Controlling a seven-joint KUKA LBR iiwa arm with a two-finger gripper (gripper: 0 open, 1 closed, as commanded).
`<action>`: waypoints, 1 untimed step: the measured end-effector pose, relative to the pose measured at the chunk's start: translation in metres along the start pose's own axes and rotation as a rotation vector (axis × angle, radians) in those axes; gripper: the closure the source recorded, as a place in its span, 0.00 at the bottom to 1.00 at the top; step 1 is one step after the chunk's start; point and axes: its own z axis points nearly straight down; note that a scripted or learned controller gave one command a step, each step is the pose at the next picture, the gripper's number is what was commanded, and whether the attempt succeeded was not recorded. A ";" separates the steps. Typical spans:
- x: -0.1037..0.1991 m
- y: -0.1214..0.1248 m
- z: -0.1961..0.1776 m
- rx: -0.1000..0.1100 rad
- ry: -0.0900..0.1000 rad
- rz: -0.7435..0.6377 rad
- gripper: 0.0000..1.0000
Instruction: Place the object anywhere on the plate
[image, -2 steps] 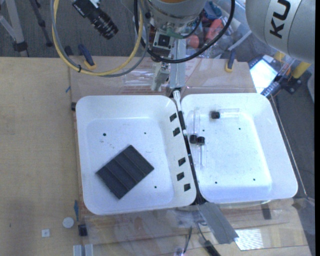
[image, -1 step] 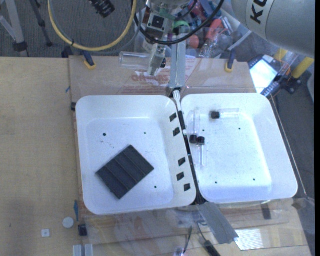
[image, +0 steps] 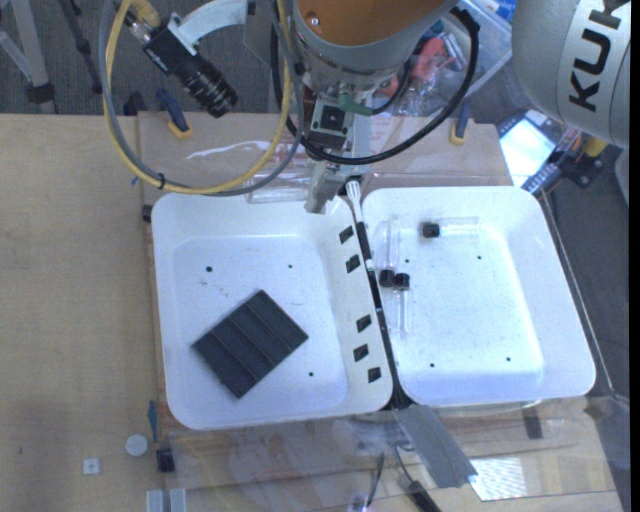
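Arm: enters from upper right, wrist hanging at top centre | Gripper (image: 335, 190): points down over back rim between 2 bins, open or closed cannot be told | Plate (image: 250, 341): dark ribbed slab, left bin (image: 180, 230), lower centre | Objects: small black piece (image: 430, 230) upper right bin (image: 520, 250); another black piece (image: 396, 280) near divider.

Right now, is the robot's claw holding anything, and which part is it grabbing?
Nothing shows in the claw. It hangs over the far edge where the two white bins meet. The dark ribbed plate lies in the left bin, and small black pieces lie in the right bin.
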 end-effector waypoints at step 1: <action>0.066 -0.011 0.000 0.004 0.003 0.062 1.00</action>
